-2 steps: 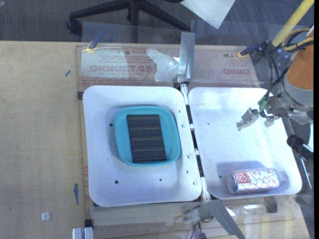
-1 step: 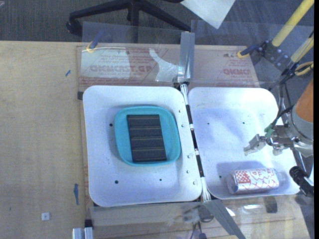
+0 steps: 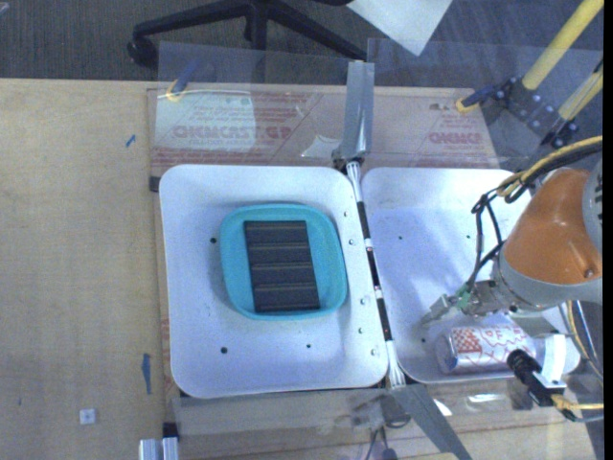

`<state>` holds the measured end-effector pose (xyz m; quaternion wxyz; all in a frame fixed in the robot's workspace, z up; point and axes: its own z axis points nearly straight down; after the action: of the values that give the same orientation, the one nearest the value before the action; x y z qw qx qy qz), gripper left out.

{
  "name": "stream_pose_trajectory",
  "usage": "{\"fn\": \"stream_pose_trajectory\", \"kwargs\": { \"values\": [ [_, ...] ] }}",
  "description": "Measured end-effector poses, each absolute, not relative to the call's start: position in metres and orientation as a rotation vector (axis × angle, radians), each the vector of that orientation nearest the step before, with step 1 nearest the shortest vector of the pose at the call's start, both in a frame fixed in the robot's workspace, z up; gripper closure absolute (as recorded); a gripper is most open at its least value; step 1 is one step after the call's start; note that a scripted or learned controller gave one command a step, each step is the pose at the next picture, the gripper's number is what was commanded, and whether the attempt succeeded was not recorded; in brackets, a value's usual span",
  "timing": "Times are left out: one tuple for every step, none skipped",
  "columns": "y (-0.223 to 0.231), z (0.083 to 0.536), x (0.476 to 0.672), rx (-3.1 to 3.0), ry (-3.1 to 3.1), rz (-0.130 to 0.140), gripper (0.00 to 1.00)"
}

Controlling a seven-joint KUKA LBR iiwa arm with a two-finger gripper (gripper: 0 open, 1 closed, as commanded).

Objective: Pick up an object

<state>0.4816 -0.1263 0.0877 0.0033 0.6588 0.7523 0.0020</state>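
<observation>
- Camera view: the grey arm with its orange band (image 3: 556,233) enters at three o'clock and covers much of the right shallow white bin (image 3: 412,228).
- The two-finger gripper (image 3: 458,305) sits low beneath the wrist; whether it is spread or closed cannot be told.
- A red-and-white patterned packet (image 3: 484,345) lies at the right bin's five o'clock corner, just beside the gripper, partly hidden by cables.
- The left shallow white bin (image 3: 192,286) holds a teal plastic tray (image 3: 235,257) carrying a dark ribbed rectangular block (image 3: 281,266).
- Both bins rest on a tan wooden bench (image 3: 67,257); a black chair base (image 3: 249,17) stands at twelve o'clock on dark carpet.
</observation>
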Motion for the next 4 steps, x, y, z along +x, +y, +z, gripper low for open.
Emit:
{"fn": "stream_pose_trajectory", "kwargs": {
  "values": [
    [-0.187,0.139,0.479,2.354,2.077,0.0,0.0],
    [-0.189,0.25,0.485,2.77,1.481,-0.003,0.0],
    [-0.13,0.129,0.48,2.766,1.484,0.002,0.0],
    [-0.14,0.088,0.505,2.916,1.146,0.016,0.0]
  ]
}}
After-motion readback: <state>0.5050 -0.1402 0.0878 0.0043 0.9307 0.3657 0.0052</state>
